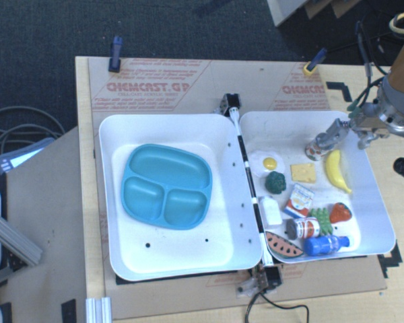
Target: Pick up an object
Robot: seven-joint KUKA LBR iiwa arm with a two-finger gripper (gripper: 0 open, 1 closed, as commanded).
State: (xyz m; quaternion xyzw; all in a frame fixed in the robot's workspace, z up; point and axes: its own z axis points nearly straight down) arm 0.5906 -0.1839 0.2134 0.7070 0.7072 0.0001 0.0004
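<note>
Over the right bin (384,210), upper part, sits the claw (321,142), reaching in from the right on the grey arm (390,106). Claw is low near the bin floor; finger spread cannot be told from this angle, nothing seen clamped between them. Banana (337,170) lies just beside the claw, slightly right and below it, close but contact unclear. Yellow cracker-like square (304,173) sits below the claw, a little left. Fried egg toy (269,163) further left, near the bin divider. Dark green broccoli piece (276,182) just under the egg. Small white-red-blue carton (299,200) mid-bin. Strawberry (341,212) to its right. Red can (306,228) lying on its side, touching green item behind it. Blue bottle (326,245) lying flat near the front wall. Watermelon slice (283,245) at the front left corner, just beside the bottle. All of these well apart from the claw except banana and cracker. Left bin (114,180) holds a blue divided plate (167,186), flat. Both bins rest on the counter (94,86), cardboard sheet under them.
</note>
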